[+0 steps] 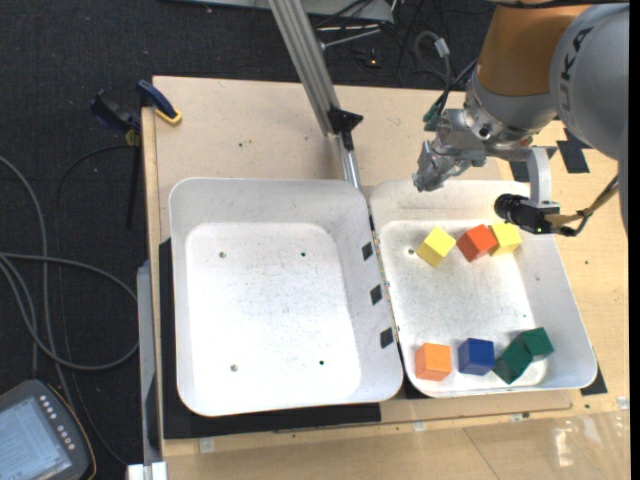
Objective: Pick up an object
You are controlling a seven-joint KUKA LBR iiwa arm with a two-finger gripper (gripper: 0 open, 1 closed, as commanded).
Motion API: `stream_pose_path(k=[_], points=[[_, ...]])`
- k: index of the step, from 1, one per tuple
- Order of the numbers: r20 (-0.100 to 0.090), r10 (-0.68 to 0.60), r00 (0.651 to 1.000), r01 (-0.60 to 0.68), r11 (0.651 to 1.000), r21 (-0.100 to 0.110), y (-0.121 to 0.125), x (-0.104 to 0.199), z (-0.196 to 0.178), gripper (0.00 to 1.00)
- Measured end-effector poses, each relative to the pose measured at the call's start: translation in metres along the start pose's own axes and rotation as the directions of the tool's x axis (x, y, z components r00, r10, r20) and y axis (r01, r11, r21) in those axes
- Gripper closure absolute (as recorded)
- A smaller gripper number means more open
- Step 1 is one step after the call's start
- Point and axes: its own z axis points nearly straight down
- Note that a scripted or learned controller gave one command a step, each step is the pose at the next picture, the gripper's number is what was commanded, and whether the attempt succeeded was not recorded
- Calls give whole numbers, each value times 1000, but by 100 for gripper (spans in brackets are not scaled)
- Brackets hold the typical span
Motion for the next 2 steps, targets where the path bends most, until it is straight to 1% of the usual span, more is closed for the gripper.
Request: stream_pose_path(k=[1, 2], points=[[0, 1, 1000, -1, 1000, 2, -16, 54, 16, 100], [0, 0, 1000, 0, 1000, 0, -17, 112, 18, 100]])
